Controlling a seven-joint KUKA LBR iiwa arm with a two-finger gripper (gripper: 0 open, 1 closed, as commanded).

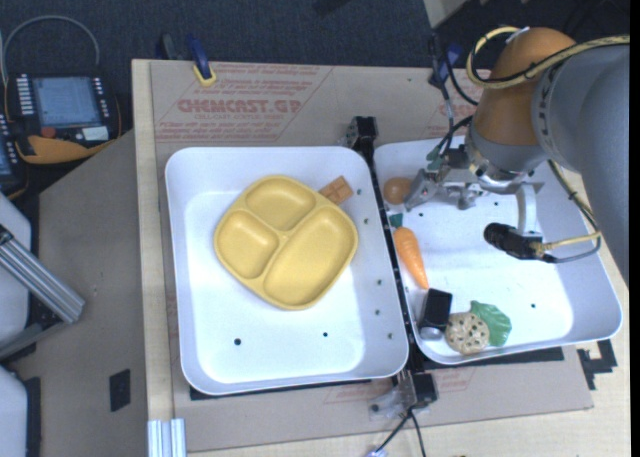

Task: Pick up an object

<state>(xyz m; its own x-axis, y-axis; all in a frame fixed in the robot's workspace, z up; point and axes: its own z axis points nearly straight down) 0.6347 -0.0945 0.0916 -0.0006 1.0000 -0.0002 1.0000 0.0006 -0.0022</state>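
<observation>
**Gripper low over the right bin's far left corner**

We see the gripper (pixel 432 188) down in the right bin (pixel 585 275), at its far left corner, hanging from the grey arm (pixel 590 105) with its orange band (pixel 515 95). Whether it is open or closed we cannot tell, and we see nothing held in it. Just beside it on the left lies a small brown rounded object (pixel 398 188), close against the bin's wall. Nearer to us along the same left wall lies a carrot (pixel 410 256), and beyond that a small black block (pixel 436 307). Next to the block, at the near edge, sit a speckled cookie (pixel 463 332) and a green leafy piece (pixel 493 319), touching each other. In the left bin (pixel 200 325) we find a yellow divided plate (pixel 286 241), with a small tan block (pixel 336 189) at its far right edge. Both bins rest on a cardboard sheet (pixel 250 95).
</observation>
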